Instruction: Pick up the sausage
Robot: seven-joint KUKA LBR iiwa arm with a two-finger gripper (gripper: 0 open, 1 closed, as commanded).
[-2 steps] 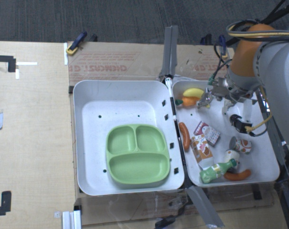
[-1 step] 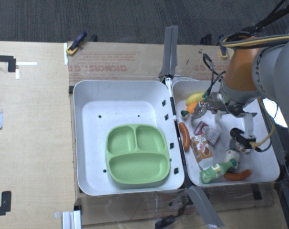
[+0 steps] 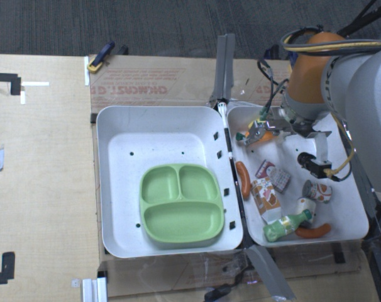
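Sausage (image 3: 242,178): orange-red, lying lengthwise against the left wall of the right bin (image 3: 360,222), just beside a printed snack packet (image 3: 266,192).
Worktop (image 3: 39,168): pale board carrying both bins.
Arm (image 3: 341,74): grey with orange band, over the right bin's far end.
Left bin (image 3: 109,187): holds a green divided plate (image 3: 181,203).
Green bottle (image 3: 286,226): on its side near the right bin's front wall, a second sausage (image 3: 313,231) beside it.
End effector (image 3: 263,131): at the right bin's far-left corner, well apart from the first sausage; its grip state cannot be told.
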